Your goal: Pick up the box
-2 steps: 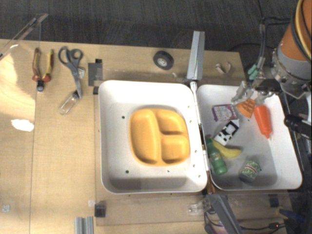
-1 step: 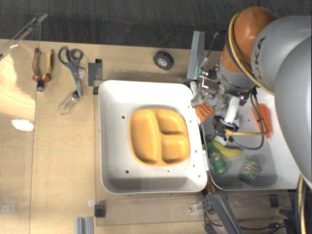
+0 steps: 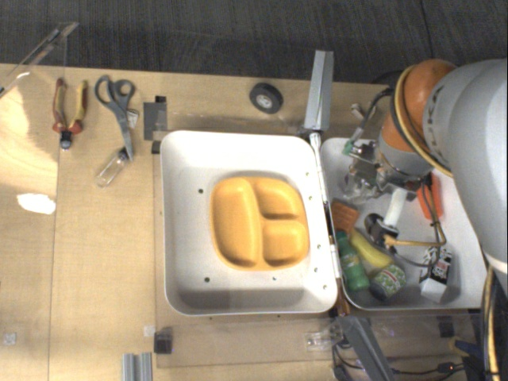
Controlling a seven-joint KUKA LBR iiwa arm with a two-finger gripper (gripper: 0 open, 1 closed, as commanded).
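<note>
My gripper [image 3: 359, 177] hangs over the far left part of the right bin [image 3: 468, 296], below the grey arm with its orange band [image 3: 417, 94]. A small white box with a dark face [image 3: 436, 275] lies near the bin's front right, well away from the gripper. Between them lie a yellow banana [image 3: 370, 250], a green bottle [image 3: 352, 264] and a green-labelled can [image 3: 388, 279]. An orange-brown item [image 3: 344, 213] sits just in front of the gripper. The arm hides the bin's far right part.
The left bin [image 3: 182, 292] holds a yellow divided plate [image 3: 259, 221]. On the bench at the left lie scissors [image 3: 119, 105] and pliers [image 3: 67, 109]; a roll of tape [image 3: 266, 98] rests behind the bins. A metal post [image 3: 319, 90] stands between the bins at the back.
</note>
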